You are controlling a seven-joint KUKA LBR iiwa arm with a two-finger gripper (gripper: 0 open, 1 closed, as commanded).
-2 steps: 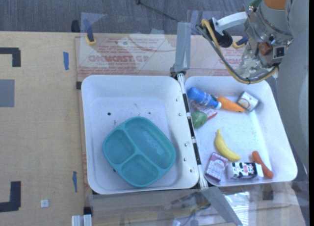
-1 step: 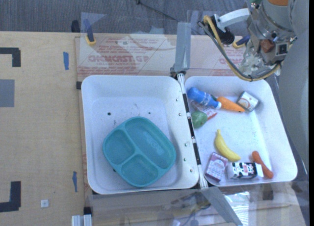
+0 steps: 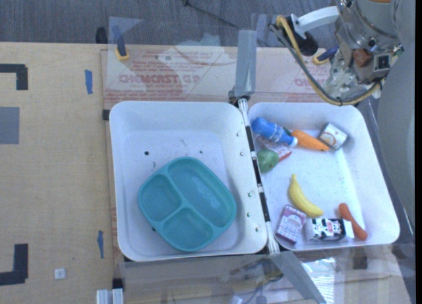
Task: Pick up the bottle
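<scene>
The blue bottle point(image 3: 272, 130) lies on its side in the right bin point(image 3: 369, 164), close to that bin's far left corner and just beside the divider between the two bins. An orange carrot point(image 3: 310, 140) lies right of the bottle, touching or nearly touching its end, and a small can point(image 3: 333, 136) sits further right. A green item point(image 3: 268, 160) rests just in front of the bottle. Nearer than the bottle lie a banana point(image 3: 303, 196), a maroon packet point(image 3: 290, 224), a black-and-white carton point(image 3: 326, 229) and a second carrot point(image 3: 351, 220). The gripper point(image 3: 343, 78) hangs above the bin's far rim, right of the bottle and apart from it, holding nothing; how wide it stands cannot be told. The left bin point(image 3: 132, 131) holds a teal divided plate point(image 3: 186, 203).
</scene>
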